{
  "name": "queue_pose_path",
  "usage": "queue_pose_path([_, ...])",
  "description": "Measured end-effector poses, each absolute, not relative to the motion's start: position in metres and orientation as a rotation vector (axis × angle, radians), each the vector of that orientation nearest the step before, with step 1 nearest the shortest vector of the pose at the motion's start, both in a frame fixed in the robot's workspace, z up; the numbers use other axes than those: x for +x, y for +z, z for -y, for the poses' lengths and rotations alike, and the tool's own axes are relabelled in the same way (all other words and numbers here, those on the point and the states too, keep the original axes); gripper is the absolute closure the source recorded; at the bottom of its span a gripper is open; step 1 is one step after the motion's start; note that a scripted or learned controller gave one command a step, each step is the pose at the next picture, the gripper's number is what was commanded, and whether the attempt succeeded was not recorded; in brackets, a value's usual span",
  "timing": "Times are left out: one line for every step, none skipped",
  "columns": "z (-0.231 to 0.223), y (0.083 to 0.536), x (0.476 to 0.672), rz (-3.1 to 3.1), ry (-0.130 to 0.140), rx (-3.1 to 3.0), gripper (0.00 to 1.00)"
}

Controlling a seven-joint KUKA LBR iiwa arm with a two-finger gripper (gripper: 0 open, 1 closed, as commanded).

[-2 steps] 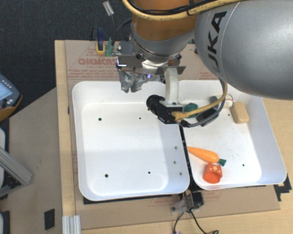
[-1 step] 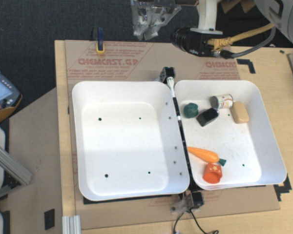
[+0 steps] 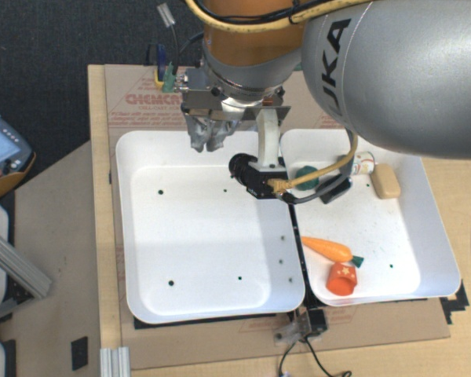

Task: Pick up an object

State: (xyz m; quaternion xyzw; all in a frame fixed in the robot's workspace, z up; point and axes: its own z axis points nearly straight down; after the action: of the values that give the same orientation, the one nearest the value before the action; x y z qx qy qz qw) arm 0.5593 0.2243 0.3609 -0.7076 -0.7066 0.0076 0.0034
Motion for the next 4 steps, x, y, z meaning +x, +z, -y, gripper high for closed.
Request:
queue_pose_path([-0.225, 0.432, 0.587, 2.225, -0.013, -2.224, 1.00])
queue_pose_path([-0.224, 0.384, 0.571, 2.218, 0.009, -2.221, 1.00])
queue_pose_path([-0.224, 0.489, 0.613, 2.227, -0.021, -2.226, 1.00])
queue_pose_path([-0.224, 0.369, 0.587, 2.215, 0.021, -2.218, 1.00])
